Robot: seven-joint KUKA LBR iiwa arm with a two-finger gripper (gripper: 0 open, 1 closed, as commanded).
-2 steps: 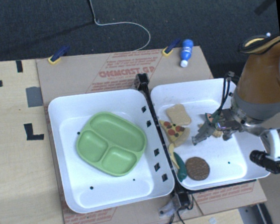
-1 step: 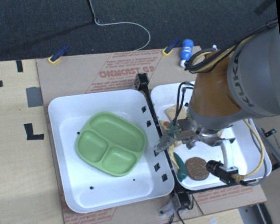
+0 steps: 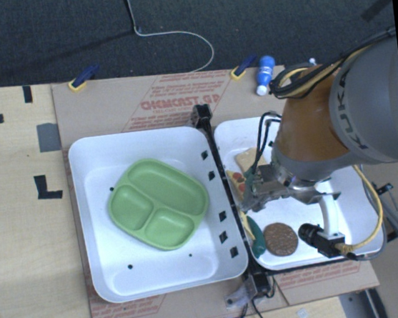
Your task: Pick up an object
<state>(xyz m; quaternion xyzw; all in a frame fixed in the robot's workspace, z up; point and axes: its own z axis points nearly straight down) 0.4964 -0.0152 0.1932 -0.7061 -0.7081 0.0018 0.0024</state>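
The arm [image 3: 338, 116] reaches in over the right bin [image 3: 360, 239], its bulk covering most of that bin because the loose items lie there. The left bin [image 3: 89, 204] carries a green plate [image 3: 159, 203], lying flat and well apart from the arm. The jaws [image 3: 257, 192] sit low by the divider, near a tan piece [image 3: 246, 160]; whether they are clenched or released I cannot tell. A brown disc [image 3: 281, 239] lies just below, a likely candidate for picking.

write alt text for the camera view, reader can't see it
A grey and orange arm reaches into the right bin, above a brown round object. The left bin holds a green divided plate.
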